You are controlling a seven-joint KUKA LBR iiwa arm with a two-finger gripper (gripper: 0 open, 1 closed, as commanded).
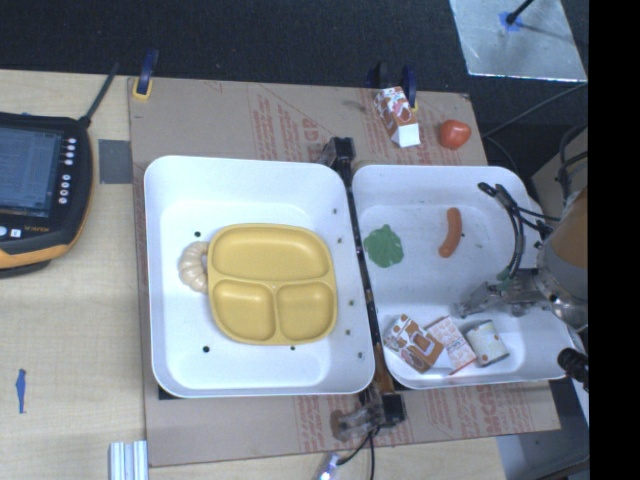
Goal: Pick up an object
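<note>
Two shallow white plastic bins sit side by side on a brown cardboard sheet. The left bin [170, 268] holds a yellow three-compartment plastic tray [270, 283], with a pale, lumpy bread-like piece [192, 266] touching the tray's left edge. The right bin [420, 183] holds a green leafy toy vegetable [383, 246] near its left wall, an orange-red toy sausage [451, 232] lying roughly upright in the far middle, and along the near wall a flattened red-and-white carton [415, 344], a red-and-white printed packet [453, 343] overlapping it on the right, and a small white box [489, 343] just beside the packet. The grey arm reaches in from the right, and its two-finger gripper [492, 298] hangs low at the right side of the right bin, just beyond the small white box; whether it is open or closed cannot be told. On the cardboard beyond the right bin stand a small red-and-white milk-style carton [398, 116] and a red toy tomato [454, 134]. A black and orange handheld control pendant [40, 190] rests on the wooden bench at far left.
</note>
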